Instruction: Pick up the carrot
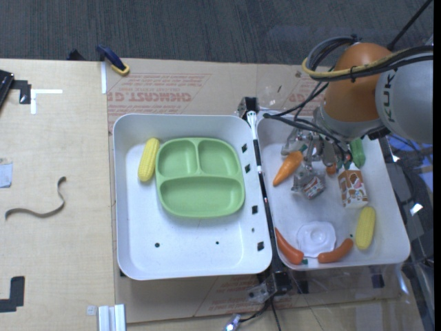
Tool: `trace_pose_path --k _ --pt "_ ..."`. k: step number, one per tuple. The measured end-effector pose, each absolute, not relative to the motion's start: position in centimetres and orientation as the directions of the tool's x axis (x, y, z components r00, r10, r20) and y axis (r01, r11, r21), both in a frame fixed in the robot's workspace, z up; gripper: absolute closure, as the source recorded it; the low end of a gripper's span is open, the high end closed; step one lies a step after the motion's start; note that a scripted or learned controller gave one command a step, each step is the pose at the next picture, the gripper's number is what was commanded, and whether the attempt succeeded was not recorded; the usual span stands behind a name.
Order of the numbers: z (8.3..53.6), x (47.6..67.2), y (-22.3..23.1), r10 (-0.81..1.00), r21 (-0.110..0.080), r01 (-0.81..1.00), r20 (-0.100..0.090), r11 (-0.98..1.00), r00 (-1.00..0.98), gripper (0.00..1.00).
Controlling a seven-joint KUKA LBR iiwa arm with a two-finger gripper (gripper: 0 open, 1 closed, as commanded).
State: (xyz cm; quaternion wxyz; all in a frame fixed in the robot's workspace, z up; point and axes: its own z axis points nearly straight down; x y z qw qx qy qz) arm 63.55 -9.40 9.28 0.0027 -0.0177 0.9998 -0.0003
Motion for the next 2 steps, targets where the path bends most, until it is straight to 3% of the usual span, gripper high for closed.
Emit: trace_pose_path --k 1,2 --pt "10.45 63.81 -9.41 -0.038 -0.004 -0.038 -0.014 0.999 -0.999 1.0" --pt "10.45 63.81 -9.41 -0.038 -0.003 -0.038 -0.014 0.999 -0.999 0.0"
